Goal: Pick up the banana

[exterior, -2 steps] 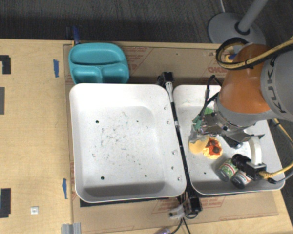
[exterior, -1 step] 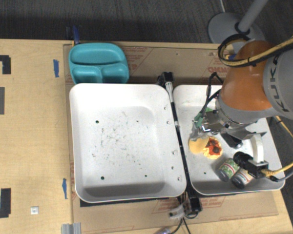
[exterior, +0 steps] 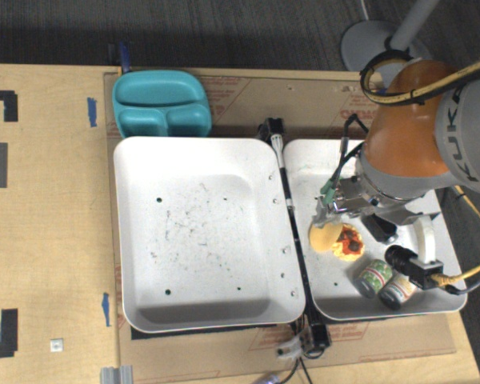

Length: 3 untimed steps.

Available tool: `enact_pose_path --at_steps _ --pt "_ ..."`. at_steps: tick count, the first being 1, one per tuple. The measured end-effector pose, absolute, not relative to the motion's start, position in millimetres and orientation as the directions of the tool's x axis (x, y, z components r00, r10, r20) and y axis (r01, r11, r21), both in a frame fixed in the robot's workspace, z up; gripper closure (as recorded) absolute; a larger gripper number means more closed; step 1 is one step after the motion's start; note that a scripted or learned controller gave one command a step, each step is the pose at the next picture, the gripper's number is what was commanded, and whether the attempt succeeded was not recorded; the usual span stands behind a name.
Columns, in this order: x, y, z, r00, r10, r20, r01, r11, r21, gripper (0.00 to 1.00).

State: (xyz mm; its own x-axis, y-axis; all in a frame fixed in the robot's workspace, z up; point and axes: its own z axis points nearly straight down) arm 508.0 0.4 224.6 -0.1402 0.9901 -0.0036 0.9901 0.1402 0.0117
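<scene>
**A:** Start at the left. What's there?

**B:** A teal tray [exterior: 162, 102] beyond the bins, then the left bin [exterior: 200, 230]. Neither matters for this pick.

**A:** And the banana?

**B:** The banana [exterior: 323, 237] is in the right bin [exterior: 312, 160], near its left wall and about midway along it. It reads as a pale yellow lump on the bin floor. An orange-red toy [exterior: 350, 245] lies touching its right side.

**A:** The gripper?

**B:** The gripper [exterior: 337, 211] hangs just above the banana's far edge, under the bulk of the arm [exterior: 404, 118]. The wrist hides too much, so I cannot tell whether it is open or closed. I would not call the banana held.

**A:** What could go wrong from here?

**B:** Mostly the toy. Because it touches the banana, a close could catch both, or the toy alone. The wall is close on the left, so a descent that strays that way could strike it. The banana looks curved and smooth, so an off-centre pinch could squeeze it out sideways. Further right, two small cans [exterior: 374, 276] lie near enough for a swinging wrist to knock them.
</scene>
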Motion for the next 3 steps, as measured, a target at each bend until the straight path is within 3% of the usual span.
enact_pose_path --at_steps 1,2,3 --pt "503.8 47 184 -0.244 0.97 0.001 0.97 0.244 -0.002 1.0" --pt "482.4 120 89 -0.224 0.975 0.002 0.974 0.224 0.012 1.0" --pt "482.8 120 98 -0.223 0.975 0.002 0.975 0.223 0.013 1.0"
